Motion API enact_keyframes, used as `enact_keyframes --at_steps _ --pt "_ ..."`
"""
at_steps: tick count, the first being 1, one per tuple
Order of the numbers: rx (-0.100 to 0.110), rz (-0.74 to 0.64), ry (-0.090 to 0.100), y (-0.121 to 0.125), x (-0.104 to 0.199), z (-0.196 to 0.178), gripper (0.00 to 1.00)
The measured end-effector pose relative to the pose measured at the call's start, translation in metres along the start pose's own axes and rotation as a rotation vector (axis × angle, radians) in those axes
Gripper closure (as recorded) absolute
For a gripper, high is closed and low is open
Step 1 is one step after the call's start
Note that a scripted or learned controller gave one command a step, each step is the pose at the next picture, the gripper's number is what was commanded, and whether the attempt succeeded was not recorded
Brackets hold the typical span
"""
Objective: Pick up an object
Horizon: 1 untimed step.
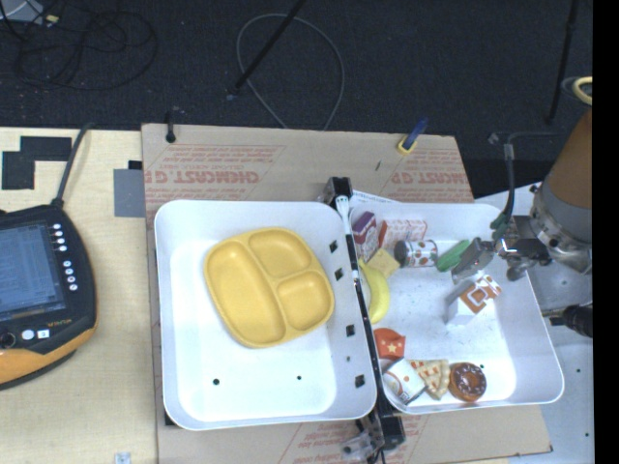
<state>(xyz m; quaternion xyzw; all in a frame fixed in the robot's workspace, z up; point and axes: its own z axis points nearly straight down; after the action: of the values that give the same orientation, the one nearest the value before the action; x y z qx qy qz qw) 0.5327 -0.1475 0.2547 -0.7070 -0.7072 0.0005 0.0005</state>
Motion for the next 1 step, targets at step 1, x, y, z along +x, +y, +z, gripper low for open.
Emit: enact_keyframes --at_steps 1 --pt "0.004 -0.002 0.002 0.0547 0.0206 0.0814 0.0"
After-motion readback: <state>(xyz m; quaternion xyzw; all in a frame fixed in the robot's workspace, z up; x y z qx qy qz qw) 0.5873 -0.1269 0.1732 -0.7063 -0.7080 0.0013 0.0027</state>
